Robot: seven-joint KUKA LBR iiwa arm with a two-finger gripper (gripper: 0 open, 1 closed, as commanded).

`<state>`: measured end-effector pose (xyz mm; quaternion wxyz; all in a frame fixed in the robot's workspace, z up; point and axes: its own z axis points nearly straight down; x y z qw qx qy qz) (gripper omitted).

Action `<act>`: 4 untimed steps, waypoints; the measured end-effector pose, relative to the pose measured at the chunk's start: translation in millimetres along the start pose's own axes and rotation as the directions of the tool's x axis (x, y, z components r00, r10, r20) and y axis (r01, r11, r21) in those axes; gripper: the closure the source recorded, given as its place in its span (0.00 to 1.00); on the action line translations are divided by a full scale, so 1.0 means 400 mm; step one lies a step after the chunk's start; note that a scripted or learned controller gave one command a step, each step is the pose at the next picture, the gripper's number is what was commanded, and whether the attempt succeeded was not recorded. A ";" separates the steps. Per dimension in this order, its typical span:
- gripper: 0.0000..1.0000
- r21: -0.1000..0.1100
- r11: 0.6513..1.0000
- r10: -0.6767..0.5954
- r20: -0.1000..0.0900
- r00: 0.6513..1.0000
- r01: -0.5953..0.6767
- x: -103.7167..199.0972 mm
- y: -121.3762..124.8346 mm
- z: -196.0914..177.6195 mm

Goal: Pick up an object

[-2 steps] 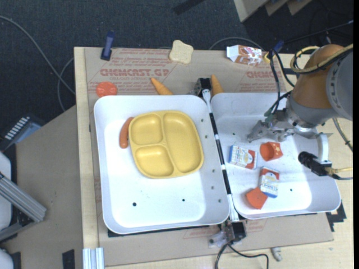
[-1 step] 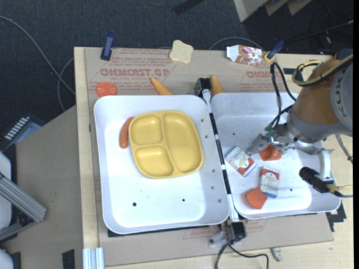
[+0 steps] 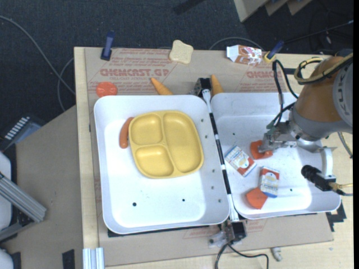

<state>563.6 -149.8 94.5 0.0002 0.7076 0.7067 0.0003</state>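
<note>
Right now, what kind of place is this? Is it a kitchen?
Probably not a kitchen: it looks like a robot lab or workshop. A grey-and-orange robot arm reaches over two shallow white plastic bins, loose black cables trail across the bench, and the yellow divided plastic plate looks like a toy.

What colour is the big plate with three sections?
Yellow. The divided plate sits in the left bin, seen clearly in the camera view.

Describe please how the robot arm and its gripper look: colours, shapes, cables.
The arm is thick and rounded, grey with a broad orange band above the wrist. Black cables, one yellowish, loop beside it. Its gripper is a small grey metal piece. A white bracket with a black cylinder hangs at its side.
</note>
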 end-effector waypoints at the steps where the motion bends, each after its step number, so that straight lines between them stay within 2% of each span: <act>1: 1.00 -0.002 1.000 -0.002 0.000 1.000 0.002 0.140 -0.160 -0.357; 2: 1.00 -0.001 1.000 -0.003 0.000 1.000 0.003 0.239 -0.054 -0.317; 3: 1.00 -0.001 1.000 -0.003 0.000 1.000 0.003 0.365 0.009 -0.339; 4: 1.00 -0.001 1.000 -0.002 0.000 1.000 0.002 0.443 0.078 -0.289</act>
